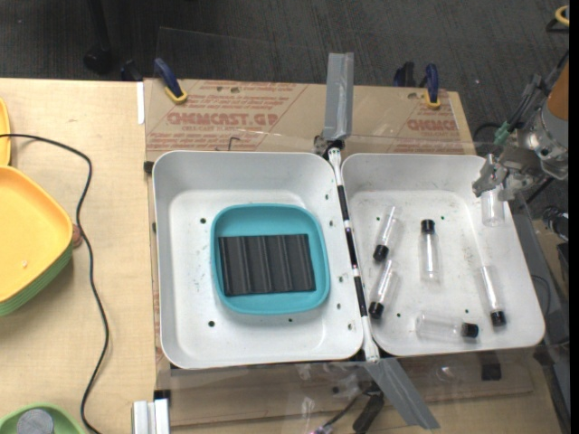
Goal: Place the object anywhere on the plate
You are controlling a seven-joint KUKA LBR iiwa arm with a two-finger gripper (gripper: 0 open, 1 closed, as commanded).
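Two shallow white bins sit side by side on the bench (pixel 72 134). The left bin (pixel 172 242) holds a teal plate (pixel 269 222) with a dark ribbed insert (pixel 267 263) at its centre; the plate lies roughly in the middle of that bin, with bare white floor all around it.

The right bin (pixel 525 315) holds clear tubes with black caps, lying flat and scattered apart from one another. One tube (pixel 384 233) lies at the upper left, slanted, and a second (pixel 383 293) lies just below it near the bin's left wall. A third tube (pixel 428 248) lies near the middle, cap toward the far side. A fourth (pixel 490 293) lies along the right side with its cap toward the near edge, and a fifth (pixel 443 328) lies crosswise at the near side.

The tool (pixel 494 186) hangs over the far right corner of the right bin, at the end of the grey arm reaching in from the right. A clear tube (pixel 493 208) hangs upright below it, seemingly held between the fingers, which appear closed on its top, well apart from the plate.

A yellow dish (pixel 27 233) rests at the bench's left edge, beside a black cable (pixel 90 242).
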